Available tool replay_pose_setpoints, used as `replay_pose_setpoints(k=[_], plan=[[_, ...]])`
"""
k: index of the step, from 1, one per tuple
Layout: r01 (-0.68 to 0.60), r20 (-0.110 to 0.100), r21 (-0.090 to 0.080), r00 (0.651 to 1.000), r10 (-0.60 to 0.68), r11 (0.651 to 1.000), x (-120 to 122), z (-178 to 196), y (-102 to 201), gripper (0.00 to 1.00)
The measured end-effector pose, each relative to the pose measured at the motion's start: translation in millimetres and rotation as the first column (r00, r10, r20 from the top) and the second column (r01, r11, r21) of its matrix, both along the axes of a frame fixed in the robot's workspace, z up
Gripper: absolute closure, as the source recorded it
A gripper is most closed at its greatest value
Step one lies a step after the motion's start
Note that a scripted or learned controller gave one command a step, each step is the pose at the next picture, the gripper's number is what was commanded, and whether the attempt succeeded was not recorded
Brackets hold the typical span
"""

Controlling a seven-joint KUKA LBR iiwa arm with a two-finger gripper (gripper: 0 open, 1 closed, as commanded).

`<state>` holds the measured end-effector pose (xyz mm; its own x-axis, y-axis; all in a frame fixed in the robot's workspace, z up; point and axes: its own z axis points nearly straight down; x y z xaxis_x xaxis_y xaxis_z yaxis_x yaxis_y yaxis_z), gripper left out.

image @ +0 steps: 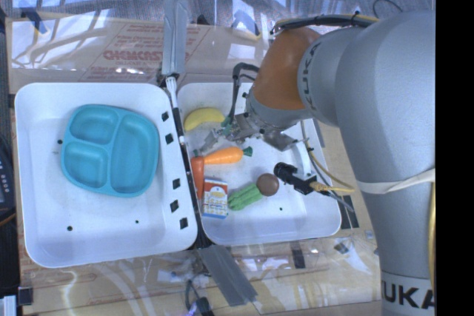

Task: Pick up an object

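I see the gripper [222, 134] low in the right bin [326, 222], just above the carrot [222, 156], beside the banana [203, 117]; jaw state I can't tell.

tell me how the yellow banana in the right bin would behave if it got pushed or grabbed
The curved yellow toy banana looks smooth and glossy, so it may slip between fingers. Its bent shape would likely pivot or rock rather than roll straight. It lies close to the right white bin's back corner, so a push could wedge it there.

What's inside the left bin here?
The left bin holds a blue divided plate, lying flat. Whatever is beneath the plate is covered.
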<state>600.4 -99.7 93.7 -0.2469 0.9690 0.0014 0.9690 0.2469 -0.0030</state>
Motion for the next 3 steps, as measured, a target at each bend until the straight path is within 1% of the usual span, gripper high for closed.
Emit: replay_pose_setpoints(k=[1,2,3], plan=[[0.023,-0.001,0.0,1.0,-0.023,1.0,-26,-3,-4,0.0],[-0.225,0.004,-0.001,0.974,0.225,0.974,0,99,15,0.0],[-0.183,0.002,0.0,0.983,0.183,0.983,-13,-2,-29,0.0]])
